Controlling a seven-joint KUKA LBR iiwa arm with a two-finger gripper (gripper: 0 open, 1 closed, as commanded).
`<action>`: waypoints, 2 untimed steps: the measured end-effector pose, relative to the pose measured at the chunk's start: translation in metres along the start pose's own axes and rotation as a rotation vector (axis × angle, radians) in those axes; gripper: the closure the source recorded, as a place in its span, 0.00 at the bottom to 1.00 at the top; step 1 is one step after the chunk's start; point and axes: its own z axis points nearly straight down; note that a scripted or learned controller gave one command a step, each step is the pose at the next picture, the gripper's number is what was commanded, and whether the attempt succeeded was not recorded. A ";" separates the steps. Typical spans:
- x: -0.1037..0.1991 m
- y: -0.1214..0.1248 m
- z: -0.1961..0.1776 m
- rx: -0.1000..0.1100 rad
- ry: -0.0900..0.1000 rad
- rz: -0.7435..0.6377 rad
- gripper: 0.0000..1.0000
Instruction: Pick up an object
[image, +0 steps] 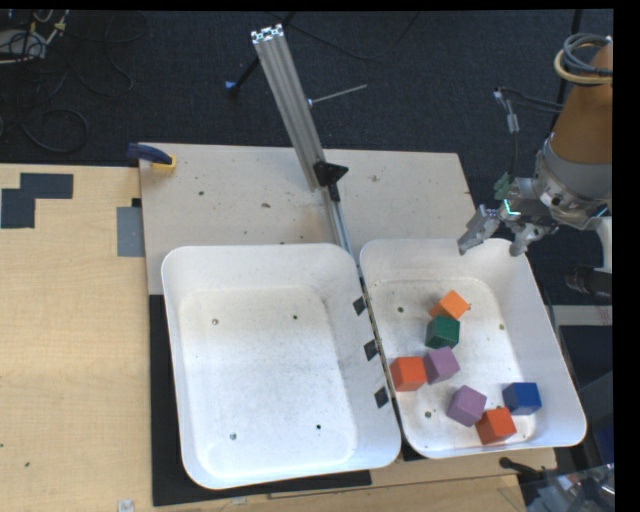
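The gripper (497, 236) hangs over the far right corner of the right bin (560, 400), its two fingers spread apart with nothing between them, one tip pointing left over the bin's far rim and the other just to its right. Above it the wrist rises to the arm's orange band (583, 125) at the right edge. The blocks lie well nearer than the gripper, all in the right bin: an orange block (454, 304) farthest, a green block (443, 331) touching it on the near side, then a purple block (441, 364) with a red block (408, 373) just beside it on the left. Nearer still sit a second purple block (466, 405), a second red block (496, 425) against it, and a blue block (521, 397) to the right. The left bin (180, 300) adjoins on the left. A slanted metal rail (295, 110) runs away from between the bins.
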 end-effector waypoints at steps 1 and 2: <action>0.000 0.001 -0.003 -0.004 -0.002 -0.002 0.00; 0.003 0.005 0.061 0.002 0.000 -0.003 0.00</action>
